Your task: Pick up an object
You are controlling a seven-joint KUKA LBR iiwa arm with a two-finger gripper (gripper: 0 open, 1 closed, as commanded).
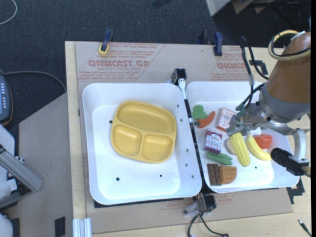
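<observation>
My gripper (240, 126) hangs just above the corn (240, 148); finger state: cannot tell. Risk: the banana (257, 148) touching the corn crowds my fingers, causing a slip.

Bright, even overhead light, soft shadows, slightly soft focus throughout.

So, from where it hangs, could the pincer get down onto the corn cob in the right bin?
Probably yes. The pincer hangs just above the corn cob, whose top is uncovered. The banana lies close alongside, though, so a finger may bump it.
</observation>
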